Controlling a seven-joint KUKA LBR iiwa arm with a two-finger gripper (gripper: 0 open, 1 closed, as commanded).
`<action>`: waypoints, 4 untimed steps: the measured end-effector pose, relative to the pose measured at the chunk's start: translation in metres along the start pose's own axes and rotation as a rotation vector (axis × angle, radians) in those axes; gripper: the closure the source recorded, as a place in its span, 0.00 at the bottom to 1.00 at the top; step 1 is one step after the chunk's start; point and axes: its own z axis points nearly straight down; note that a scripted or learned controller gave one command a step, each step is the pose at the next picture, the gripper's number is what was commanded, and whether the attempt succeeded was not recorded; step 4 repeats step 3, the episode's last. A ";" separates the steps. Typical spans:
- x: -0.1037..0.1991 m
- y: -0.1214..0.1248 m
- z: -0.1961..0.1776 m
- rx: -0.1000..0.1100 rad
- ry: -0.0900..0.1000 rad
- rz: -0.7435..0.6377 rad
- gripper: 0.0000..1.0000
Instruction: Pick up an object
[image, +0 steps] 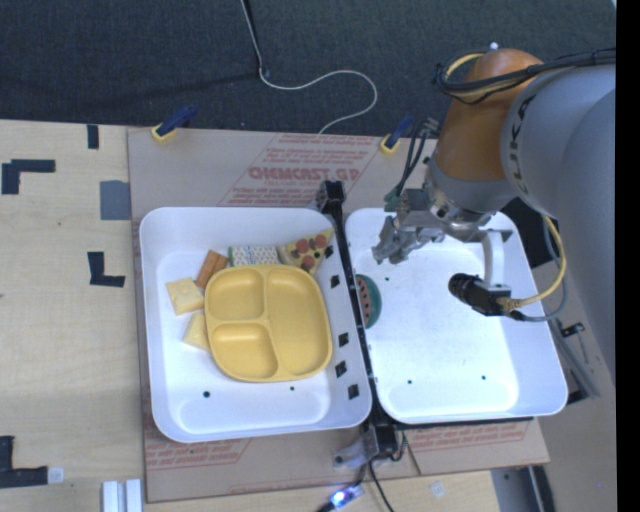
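Observation:
My gripper (392, 250) hangs over the far left part of the right bin (450, 380), its fingers pointing down with nothing visible between them. A watermelon-slice toy (370, 300) lies against the right bin's left wall, a little nearer the camera than the gripper. In the left bin (180, 400) a yellow divided plate (268, 322) sits in the middle. Around its far edge lie a pizza-slice toy (308, 248), a patterned cracker (252, 256), a brown wedge (211, 267) and pale cracker pieces (186, 296).
The grey arm with its orange band (480, 110) covers the right bin's far right side. A black cylinder on the wrist (470, 290) juts over the bin floor. A black divider (345, 290) separates the bins. Cardboard (290, 170) lies beneath them.

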 end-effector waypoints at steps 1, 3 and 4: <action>0.007 -0.005 -0.001 0.002 0.000 0.003 1.00; 0.004 0.009 0.010 0.001 -0.001 0.003 1.00; 0.004 0.009 0.010 0.001 -0.001 0.003 1.00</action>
